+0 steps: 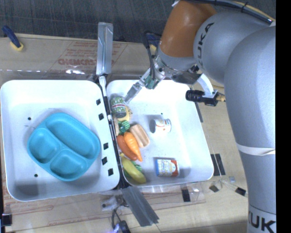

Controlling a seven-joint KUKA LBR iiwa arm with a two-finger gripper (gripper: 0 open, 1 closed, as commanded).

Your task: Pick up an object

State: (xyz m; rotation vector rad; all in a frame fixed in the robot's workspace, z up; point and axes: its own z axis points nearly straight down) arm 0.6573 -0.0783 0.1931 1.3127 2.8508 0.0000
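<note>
My tool (132, 92) hovers by the can (118, 104); grip state unclear. The can looks light, rigid, slick: take its sides.

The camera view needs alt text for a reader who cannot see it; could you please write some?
A grey robot arm's two-finger gripper hangs low over the right white bin, close above a green-labelled can at the head of a row of toy food along its left wall. The left white bin holds a blue divided plastic tray.

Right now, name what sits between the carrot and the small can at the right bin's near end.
In the camera view, bare white bin floor separates the carrot from the small can; the banana lies nearer the divider.
</note>
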